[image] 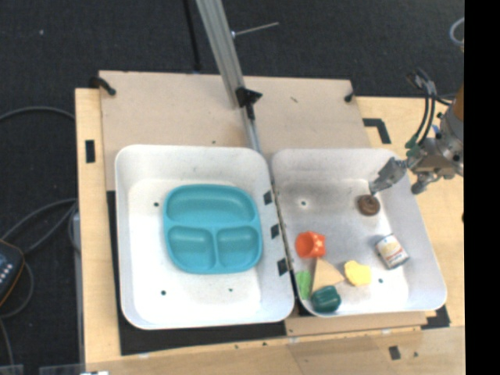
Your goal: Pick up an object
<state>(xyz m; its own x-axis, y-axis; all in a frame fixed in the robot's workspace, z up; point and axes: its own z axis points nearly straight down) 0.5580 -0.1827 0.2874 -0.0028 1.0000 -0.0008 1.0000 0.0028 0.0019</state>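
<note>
**K:** Two bins on the surface [94, 209], side by side, touching at the middle. Left bin [133, 170] has a teal tray [211, 227], three compartments, lying flat near the centre.

**M:** Right one?

**K:** Right bin [336, 166] has the loose stuff. Going left to right along its near edge: green piece [303, 283] against the left wall, orange cup [311, 244] just above it, tan wedge [326, 273] beside the green piece, dark green lump [326, 298] at the near rim touching the wedge's lower end. Then a yellow lump [358, 273] just beside the wedge. Brown disc [368, 205] sits apart, further back, mid-bin. White can [391, 251] with a printed label lies tilted towards the right wall.

**M:** Arm?

**K:** Comes in at the right edge, cables looped above the wrist. Claw [405, 175] is over the right bin's far right corner. Fingers spread, one finger [384, 176] angled down-left with its tip just above the disc, the other nearer the bin's right rim.

**M:** Pinching anything?

**K:** No, nothing between them. Can't tell if the left fingertip touches the disc or hangs just over it. All seven items lie on the bin floor.

**M:** Behind the bins?

**K:** Metal rail [223, 41] running up from the seam between the bins to the top of frame. Dark floor [47, 37] around the surface.
</note>
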